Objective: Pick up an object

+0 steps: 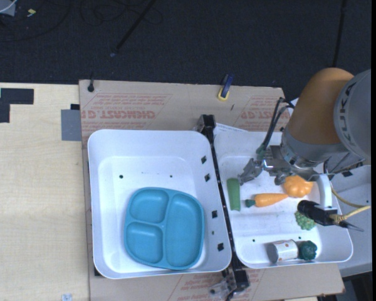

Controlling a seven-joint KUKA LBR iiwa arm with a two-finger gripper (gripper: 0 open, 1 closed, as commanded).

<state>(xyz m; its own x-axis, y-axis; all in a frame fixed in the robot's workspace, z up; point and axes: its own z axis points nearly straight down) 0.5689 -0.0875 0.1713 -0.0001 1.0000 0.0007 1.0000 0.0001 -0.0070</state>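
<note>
1. Nearest us, by the right bin's front edge, we see a small white-and-red cylinder can lying on its side, a dark green round toy touching its right end.
2. Left bin: a blue plastic divided tray sits toward its front right corner.
3. Right bin middle: a green stick-shaped toy lies along the left wall; an orange toy carrot just right of it; a dark green broccoli-like toy near the right edge.
4. An orange rounded toy sits just beyond the carrot, under the wrist.
5. Gripper hangs above the green stick's far end; we cannot tell how wide it stands or whether it holds anything.
</note>
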